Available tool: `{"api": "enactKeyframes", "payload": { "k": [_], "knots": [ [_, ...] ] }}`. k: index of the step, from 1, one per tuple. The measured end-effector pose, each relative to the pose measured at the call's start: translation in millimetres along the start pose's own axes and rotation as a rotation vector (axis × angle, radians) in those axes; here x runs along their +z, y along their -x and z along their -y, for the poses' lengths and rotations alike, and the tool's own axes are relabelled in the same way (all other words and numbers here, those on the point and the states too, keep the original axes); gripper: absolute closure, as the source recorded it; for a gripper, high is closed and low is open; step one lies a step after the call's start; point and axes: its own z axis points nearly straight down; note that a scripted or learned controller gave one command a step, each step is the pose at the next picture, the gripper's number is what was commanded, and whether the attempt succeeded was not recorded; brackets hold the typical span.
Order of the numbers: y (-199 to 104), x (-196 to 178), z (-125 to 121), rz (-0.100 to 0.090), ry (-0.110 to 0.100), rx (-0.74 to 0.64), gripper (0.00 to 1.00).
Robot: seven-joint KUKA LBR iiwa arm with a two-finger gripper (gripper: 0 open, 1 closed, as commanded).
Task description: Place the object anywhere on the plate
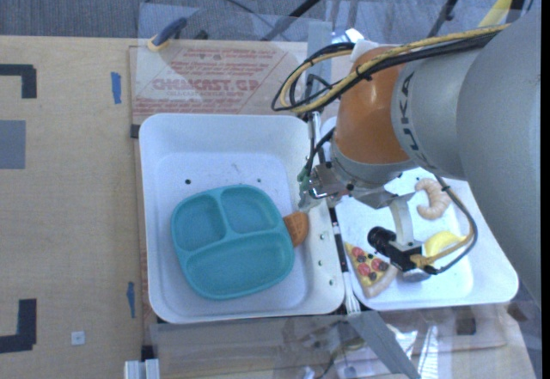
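Well, from my feed the arm (464,102) reaches in from the right and its orange band sits over the divide between the two bins. The gripper (311,186) hangs below the band, just above the inner wall of the left bin (159,154). I cannot tell from this angle whether it is open or closed, since the wrist covers most of it.

The orange-brown object (296,228) lies in the left bin against the right rim of the teal plate (232,240), between the plate and the bin wall and just below the gripper. It touches the rim, but I cannot tell whether it rests on it or only beside it. The plate has three compartments, two small ones toward the back and one long one toward the front.

In the right bin (494,278) I see a toy pizza slice (369,267) near the front left corner, a pale shrimp (432,197) toward the back, and a yellow piece (443,241) between them on the right (too blurred for me to name).

As for writing, a brown sheet (215,85) behind the left bin bears reddish print that I read as "CHEMCAST GP". The grey casing beside the orange band has dark letters, of which only a U and a K are clear. Strips of blue tape (116,87) mark the bench.
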Motion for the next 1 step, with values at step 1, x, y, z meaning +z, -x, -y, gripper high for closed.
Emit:
{"api": "enactKeyframes", "payload": {
  "k": [1],
  "knots": [
    [155.9,-99.4,-32.4,-0.033,-0.011,0.027,1.0]
  ]
}}
